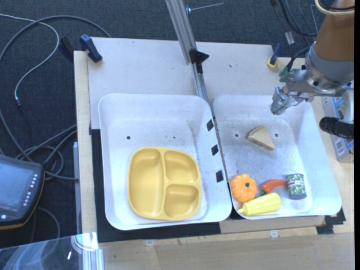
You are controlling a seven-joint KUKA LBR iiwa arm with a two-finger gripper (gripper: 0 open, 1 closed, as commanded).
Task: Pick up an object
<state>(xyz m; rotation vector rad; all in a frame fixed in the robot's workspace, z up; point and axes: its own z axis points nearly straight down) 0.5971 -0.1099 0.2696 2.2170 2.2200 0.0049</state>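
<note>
Dark carpet strewn with cables surrounds a pale bench [146,66], and on it we see two shallow white bins side by side. We take the right bin [320,151] as our landmark. Over its far edge, near the far right corner, hangs the gripper [279,107], below a grey wrist and an orange band. We cannot tell how its jaws stand; no object shows between them, and the bin floor beneath them is bare.

Nearest to the jaws, toward the middle of the right bin and well apart from them, lies a tan sandwich wedge [261,137]. Along the near edge of the same bin we see an orange pumpkin [244,187], a yellow corn cob [261,205] just beside it, a small orange carrot [273,184] and a green can [296,185].

Left of the right bin sits the left bin [112,128], holding a yellow divided plate [164,183]. A slanted metal rail [185,32] crosses the bench beyond the bins.
</note>
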